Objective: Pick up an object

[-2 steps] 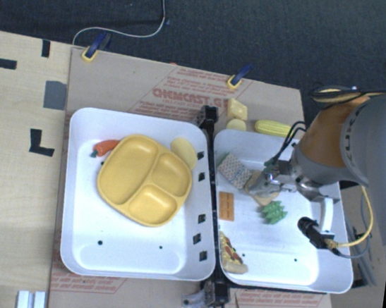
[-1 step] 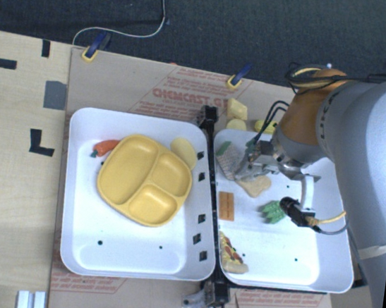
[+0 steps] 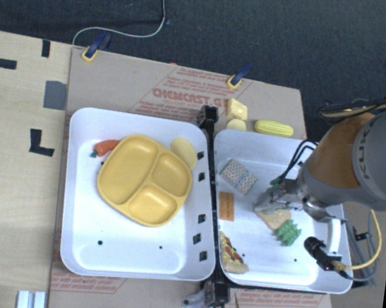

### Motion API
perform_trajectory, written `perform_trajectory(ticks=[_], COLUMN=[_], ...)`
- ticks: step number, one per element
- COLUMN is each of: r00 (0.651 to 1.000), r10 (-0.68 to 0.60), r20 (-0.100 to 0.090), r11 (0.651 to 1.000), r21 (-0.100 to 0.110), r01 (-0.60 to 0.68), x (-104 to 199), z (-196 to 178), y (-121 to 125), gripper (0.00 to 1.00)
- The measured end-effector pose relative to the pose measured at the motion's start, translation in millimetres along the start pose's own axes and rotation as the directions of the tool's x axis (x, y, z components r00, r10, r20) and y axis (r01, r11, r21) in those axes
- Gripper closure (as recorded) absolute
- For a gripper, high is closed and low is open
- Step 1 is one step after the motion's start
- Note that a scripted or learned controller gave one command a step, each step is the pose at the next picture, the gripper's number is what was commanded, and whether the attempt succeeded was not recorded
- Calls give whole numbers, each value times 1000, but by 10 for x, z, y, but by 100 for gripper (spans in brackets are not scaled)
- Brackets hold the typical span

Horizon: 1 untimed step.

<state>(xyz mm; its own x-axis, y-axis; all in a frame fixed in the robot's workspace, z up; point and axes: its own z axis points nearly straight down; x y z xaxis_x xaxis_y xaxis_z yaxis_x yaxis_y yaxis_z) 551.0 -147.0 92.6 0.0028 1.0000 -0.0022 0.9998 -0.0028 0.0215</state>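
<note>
Jaws: cannot tell; the gripper (image 3: 277,197) is low in the right bin (image 3: 304,276), its tips lost against the wedge.
Landmark: divider (image 3: 206,187) between the two bins; places below are read from it.
Arm (image 3: 352,161): grey with an orange band, right of the divider, reaching in over the right bin's far wall.
Left bin (image 3: 74,190): left of the divider, holding the yellow tray (image 3: 145,179).
Tray neighbours: orange piece (image 3: 105,147) at its far-left edge; pale lump (image 3: 184,151) between tray and divider.
Wedge (image 3: 274,217): tan, likely target, well right of the divider, just under the gripper.
Green piece (image 3: 287,233): touching the wedge's lower right.
Grey packet (image 3: 238,175): just right of the divider, upper part of the bin.
Orange card (image 3: 226,206): beside the divider, below the packet.
Snack (image 3: 232,255): near the divider, at the bin's near edge.
Corn (image 3: 273,128): outside the bins, above the right bin.
Doing it well: straddle the wedge alone, clear of the green piece, close fully, then lift straight up.
</note>
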Motion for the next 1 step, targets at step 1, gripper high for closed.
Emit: perform_trajectory(ticks=[1], r00=[1000], r10=[-4], r20=[2], r11=[1000], r21=[1], r01=[4], x=[5], z=[-102], y=[22], gripper=[100])
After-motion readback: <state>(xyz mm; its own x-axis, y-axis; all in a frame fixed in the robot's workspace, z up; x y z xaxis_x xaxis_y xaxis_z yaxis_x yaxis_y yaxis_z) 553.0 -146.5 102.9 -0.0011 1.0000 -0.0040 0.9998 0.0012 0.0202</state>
